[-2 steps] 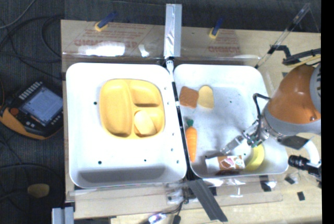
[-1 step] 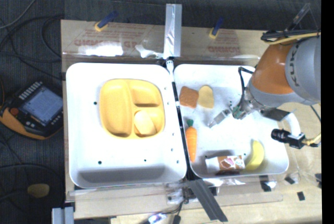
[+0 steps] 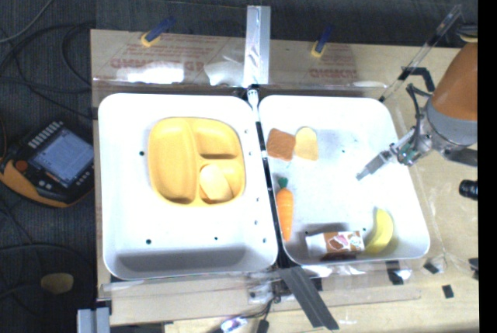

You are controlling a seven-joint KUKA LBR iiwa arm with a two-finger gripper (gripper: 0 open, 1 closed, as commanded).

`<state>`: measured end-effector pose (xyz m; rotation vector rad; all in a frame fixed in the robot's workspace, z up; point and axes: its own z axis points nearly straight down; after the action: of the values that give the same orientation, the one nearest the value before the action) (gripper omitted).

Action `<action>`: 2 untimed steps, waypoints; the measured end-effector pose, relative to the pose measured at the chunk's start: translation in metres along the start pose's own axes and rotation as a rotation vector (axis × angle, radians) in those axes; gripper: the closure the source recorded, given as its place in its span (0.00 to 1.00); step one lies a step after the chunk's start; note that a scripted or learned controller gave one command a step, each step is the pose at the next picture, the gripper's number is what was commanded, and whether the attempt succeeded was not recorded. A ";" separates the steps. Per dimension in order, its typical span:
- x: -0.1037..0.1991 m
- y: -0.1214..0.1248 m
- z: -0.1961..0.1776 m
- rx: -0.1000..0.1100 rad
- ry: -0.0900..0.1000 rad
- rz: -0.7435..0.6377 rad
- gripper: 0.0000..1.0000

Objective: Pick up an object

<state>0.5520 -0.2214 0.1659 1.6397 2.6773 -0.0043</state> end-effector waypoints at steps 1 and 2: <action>0.030 -0.056 0.057 0.001 0.009 0.065 0.00; 0.030 -0.054 0.048 -0.002 0.008 0.063 1.00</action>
<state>0.4901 -0.2195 0.1175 1.7264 2.6290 0.0044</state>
